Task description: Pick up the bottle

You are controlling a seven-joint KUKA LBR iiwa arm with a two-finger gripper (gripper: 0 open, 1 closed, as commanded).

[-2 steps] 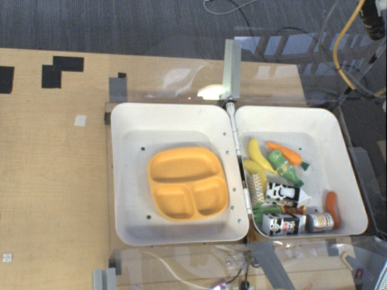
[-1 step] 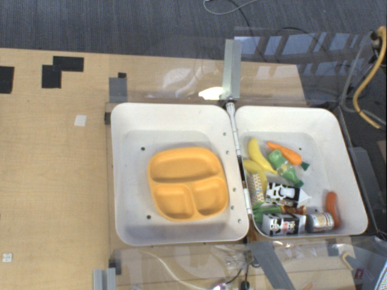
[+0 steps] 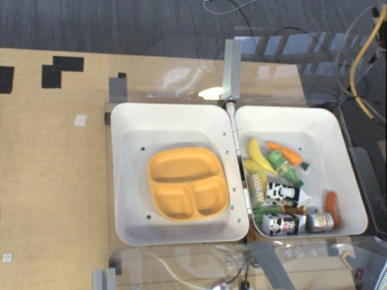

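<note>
We see a green bottle (image 3: 284,165) lying in the right bin (image 3: 326,122) between a banana (image 3: 259,154) and a carrot (image 3: 285,153).

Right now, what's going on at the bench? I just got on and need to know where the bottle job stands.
Nothing is being handled at this moment. The green bottle lies untouched in the right bin, among a banana, a carrot, two cow-print cartons, a can and a sausage. The left bin holds an orange divided tray. The pick has not started yet, judging by how things lie.
</note>
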